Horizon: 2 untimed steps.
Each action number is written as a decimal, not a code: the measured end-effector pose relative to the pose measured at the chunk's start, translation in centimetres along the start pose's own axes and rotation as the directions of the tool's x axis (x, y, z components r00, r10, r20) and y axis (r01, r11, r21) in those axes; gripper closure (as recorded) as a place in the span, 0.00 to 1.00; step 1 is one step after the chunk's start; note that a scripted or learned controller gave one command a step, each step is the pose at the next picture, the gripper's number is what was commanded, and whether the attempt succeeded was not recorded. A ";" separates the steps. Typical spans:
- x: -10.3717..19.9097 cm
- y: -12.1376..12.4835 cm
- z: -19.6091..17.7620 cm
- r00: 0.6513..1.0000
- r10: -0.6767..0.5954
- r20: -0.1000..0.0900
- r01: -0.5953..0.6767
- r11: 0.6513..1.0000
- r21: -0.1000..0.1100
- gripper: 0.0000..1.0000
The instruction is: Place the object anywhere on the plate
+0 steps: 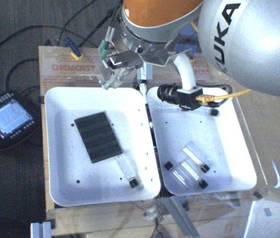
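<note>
A black ribbed plate (98, 137) lies flat in the left bin (60, 182), turned at a slant. Just off the plate's near right corner rests a clear tube with a black cap (128, 171), on the bin floor and touching or almost touching the plate's edge. My gripper (112, 77) hangs over the far rim of the left bin, near its right corner, well above and behind the plate. I see nothing held in it.
The right bin (239, 148) holds several clear tubes with black caps (190, 166) near its front, plus a small black piece (214, 112) by its far edge. A teach pendant (6, 119) lies on the floor to the left of the bench.
</note>
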<state>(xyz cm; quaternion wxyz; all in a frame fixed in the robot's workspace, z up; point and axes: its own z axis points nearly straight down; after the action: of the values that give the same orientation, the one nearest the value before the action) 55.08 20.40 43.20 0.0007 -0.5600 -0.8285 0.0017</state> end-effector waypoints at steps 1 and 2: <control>0.5 2.3 0.0 0.976 -0.216 0.001 0.216 0.976 -0.001 1.00; 3.3 -2.8 0.0 0.977 0.212 0.000 -0.212 0.977 0.002 1.00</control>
<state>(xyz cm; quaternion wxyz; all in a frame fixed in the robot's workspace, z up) 51.26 22.45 43.23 0.0008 -0.6452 -0.7640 0.0024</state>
